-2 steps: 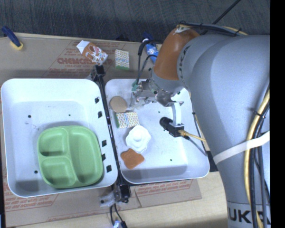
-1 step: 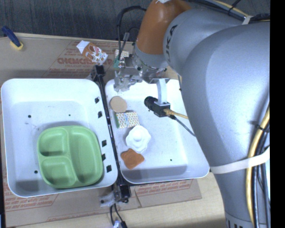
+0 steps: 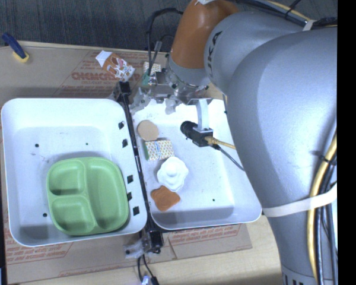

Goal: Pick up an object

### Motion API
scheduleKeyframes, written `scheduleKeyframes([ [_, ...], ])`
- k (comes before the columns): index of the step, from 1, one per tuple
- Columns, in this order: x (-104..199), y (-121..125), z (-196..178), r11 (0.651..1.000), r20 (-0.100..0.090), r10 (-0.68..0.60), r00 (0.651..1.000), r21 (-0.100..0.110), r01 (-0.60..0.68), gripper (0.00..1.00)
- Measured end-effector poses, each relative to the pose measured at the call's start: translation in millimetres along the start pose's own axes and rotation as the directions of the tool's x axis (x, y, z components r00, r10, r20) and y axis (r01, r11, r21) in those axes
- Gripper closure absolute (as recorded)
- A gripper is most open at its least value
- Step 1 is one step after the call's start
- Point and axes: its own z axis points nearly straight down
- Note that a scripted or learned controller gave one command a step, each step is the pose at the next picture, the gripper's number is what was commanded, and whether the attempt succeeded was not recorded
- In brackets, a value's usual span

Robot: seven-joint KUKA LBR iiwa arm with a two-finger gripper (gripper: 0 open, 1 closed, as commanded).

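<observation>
Gripper [image 3: 166, 97], finger state impossible to tell, hangs at upper centre above the right bin [image 3: 237, 209], probably lining up on the round tan disc [image 3: 147, 129] just below.

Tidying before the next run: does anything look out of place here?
Yes: a crumpled wrapper and a blue-and-yellow clip lie on the cardboard behind the left bin, outside both bins.

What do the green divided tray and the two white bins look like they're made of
Green divided tray: probably molded plastic, judging by its even color, rounded compartments and soft satin sheen. White bins, left and right: likely thin formed plastic, smooth and semi-glossy, with rounded rims and faint reflections.
</observation>
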Motion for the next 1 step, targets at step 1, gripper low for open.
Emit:
scheduleKeyframes([
  [1, 0.0, 0.0, 0.0, 1.000, 0.000, 0.000, 1.000, 0.000, 0.000, 0.00],
])
